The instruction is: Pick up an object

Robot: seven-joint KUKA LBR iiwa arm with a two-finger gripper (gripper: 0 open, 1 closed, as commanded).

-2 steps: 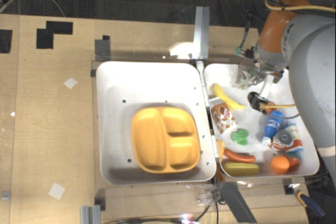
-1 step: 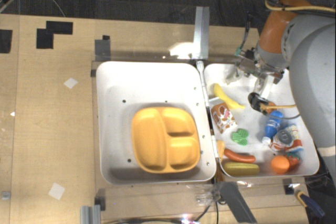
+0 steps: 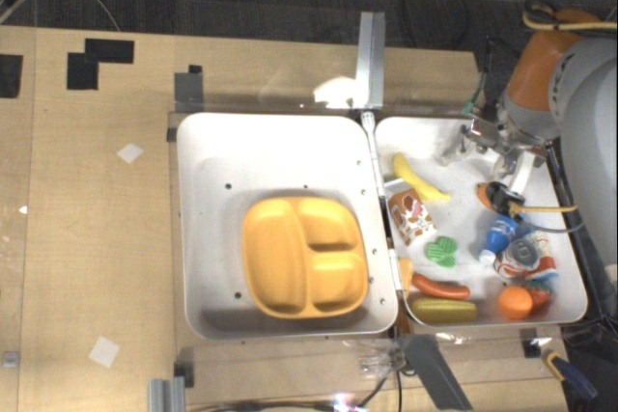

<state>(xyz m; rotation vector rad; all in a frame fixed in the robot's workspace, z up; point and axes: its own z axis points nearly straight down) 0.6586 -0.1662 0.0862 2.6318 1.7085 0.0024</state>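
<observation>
Yellow tray (image 3: pixel 304 256) in left bin (image 3: pixel 208 169); toys (image 3: pixel 439 251) right.

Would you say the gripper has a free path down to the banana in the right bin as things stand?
Probably yes. The banana lies bare on the floor of the right bin, with nothing on top of it. The gripper hangs just to its right, and the nearest neighbour, a snack packet, sits below it.

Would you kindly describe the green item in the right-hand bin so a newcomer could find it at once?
Start at the right bin, the one crowded with toys. Near its middle, right of the red-and-white packet and above the sausage, lies the green piece. It is the only bright green thing there, small and roundish.
</observation>
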